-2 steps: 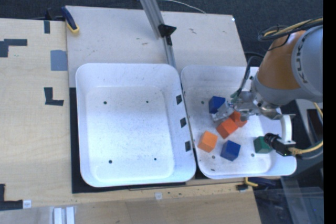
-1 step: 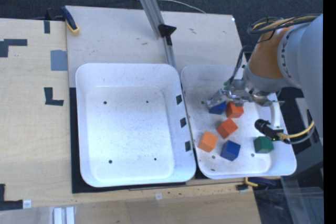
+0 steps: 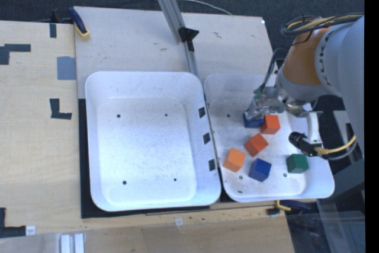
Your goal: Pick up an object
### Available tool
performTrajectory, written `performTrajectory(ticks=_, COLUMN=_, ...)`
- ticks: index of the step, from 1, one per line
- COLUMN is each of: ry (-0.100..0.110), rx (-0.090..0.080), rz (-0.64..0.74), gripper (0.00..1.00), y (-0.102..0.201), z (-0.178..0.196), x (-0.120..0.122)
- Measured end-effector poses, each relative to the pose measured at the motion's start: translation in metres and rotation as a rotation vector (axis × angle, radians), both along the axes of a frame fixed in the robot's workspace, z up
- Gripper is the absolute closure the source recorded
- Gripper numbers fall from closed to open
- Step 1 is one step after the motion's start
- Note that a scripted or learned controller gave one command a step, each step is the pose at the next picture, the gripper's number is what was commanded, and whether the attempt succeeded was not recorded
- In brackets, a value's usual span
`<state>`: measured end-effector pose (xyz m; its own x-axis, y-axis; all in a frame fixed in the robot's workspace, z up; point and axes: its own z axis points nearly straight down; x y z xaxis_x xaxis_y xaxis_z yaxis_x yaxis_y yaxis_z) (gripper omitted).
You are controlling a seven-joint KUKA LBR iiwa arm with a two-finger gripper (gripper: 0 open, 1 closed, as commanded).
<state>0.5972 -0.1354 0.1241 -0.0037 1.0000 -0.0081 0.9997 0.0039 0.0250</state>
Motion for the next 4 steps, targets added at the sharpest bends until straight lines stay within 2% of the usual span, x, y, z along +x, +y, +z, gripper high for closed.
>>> performTrajectory(ticks=1, ry=-0.001, rx=-0.001, rz=0.000, gripper=0.00, y=0.000, z=0.000, x=0.000)
performTrajectory(ticks=2, ry=0.018, rx=0.008, rz=0.002, gripper=0.00, y=0.049, z=0.092, x=0.001)
performTrajectory(ticks=3, ry=0.003, rx=0.000, rz=0.000, gripper=0.00, y=-0.002, z=-0.006, x=0.014)
performTrajectory(ticks=4, ry=-0.004, rx=-0.005, rz=-0.001, gripper=0.00, y=-0.017, z=-0.015, x=-0.026)
